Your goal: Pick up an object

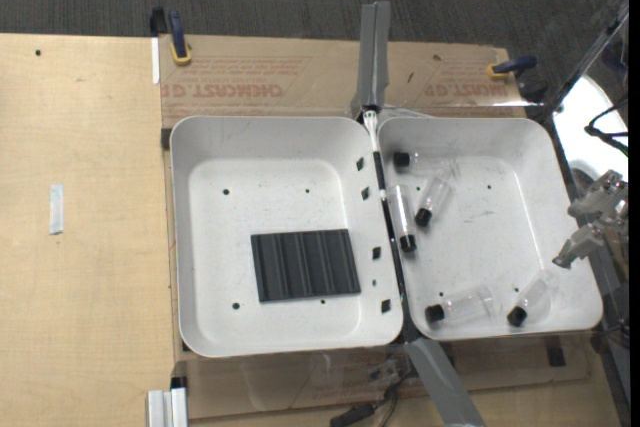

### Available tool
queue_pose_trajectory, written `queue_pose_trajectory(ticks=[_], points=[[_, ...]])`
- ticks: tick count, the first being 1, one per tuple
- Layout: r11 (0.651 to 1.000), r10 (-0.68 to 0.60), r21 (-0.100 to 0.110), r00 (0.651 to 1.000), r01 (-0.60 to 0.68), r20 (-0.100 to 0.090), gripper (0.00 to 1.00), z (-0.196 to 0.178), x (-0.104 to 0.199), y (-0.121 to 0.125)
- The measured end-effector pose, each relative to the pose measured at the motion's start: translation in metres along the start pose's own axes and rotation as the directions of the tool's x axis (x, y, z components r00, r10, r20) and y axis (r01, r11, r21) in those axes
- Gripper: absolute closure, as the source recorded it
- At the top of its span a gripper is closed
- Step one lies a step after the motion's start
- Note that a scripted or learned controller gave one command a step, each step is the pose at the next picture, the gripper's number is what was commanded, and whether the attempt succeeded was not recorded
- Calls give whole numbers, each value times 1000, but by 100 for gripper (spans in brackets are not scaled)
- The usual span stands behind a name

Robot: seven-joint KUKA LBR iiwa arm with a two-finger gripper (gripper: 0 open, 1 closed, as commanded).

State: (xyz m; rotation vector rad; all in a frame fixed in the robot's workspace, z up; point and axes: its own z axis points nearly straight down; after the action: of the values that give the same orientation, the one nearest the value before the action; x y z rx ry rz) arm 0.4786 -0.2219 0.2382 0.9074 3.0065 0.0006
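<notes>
Several clear plastic vials with black caps lie in the right bin (540, 165). One vial (433, 195) lies tilted near the bin's middle left, and another (399, 213) lies along the divider wall. A small black cap (401, 158) sits at the back left. Two more vials lie by the front wall, one (464, 303) on its side and one (530, 301) nearer the front right corner. My gripper (590, 225) hangs over the right rim of this bin, apart from all the vials, partly cut off by the frame's edge.
The left bin (200, 215) holds a flat black ribbed pad (305, 264). A grey bar (374, 55) runs back from where the bins meet. Clamps (176, 40) hold cardboard behind the bins. Bare wooden bench (80, 215) stretches to the left.
</notes>
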Motion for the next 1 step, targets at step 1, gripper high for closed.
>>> queue_pose_trajectory(ticks=[1], points=[[969, -247, 0, 969, 247, 4, 0, -146, -1, 0]])
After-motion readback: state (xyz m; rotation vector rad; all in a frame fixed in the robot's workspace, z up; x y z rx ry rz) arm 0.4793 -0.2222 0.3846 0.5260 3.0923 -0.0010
